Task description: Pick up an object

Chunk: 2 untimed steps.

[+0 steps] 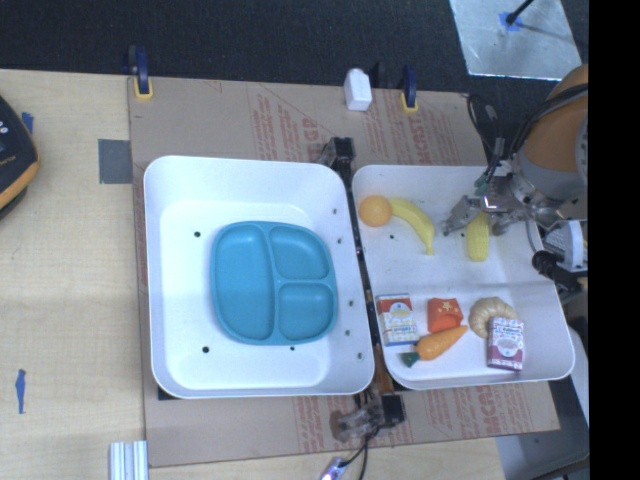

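I'm hovering my tool [487,208] over the small yellow piece [478,238]; grip state unclear, and it's risking sliding away.

Both white bins [160,268] looked like smooth, slightly glossy plastic, same for the blue divided plate [272,281]. Underneath was matt brown cardboard [250,118] on a pale wood-look bench [60,298].

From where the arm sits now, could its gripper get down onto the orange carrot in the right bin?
Probably yes. The gripper hovers over the right white bin, and the orange carrot lies uncovered, though the red carton and white-and-orange box crowd it.
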Each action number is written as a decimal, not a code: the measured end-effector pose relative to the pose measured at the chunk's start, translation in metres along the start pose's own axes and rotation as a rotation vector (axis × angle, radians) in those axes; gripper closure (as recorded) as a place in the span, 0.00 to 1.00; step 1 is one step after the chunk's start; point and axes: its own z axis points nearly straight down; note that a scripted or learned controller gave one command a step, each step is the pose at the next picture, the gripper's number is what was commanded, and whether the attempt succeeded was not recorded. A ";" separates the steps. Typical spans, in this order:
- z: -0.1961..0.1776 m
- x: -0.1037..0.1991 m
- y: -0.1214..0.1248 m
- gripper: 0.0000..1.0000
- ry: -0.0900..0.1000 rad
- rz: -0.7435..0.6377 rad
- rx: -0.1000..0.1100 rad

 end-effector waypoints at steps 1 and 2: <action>-0.011 -0.001 0.000 1.00 0.000 -0.002 0.001; 0.000 0.069 -0.003 1.00 0.001 -0.001 0.000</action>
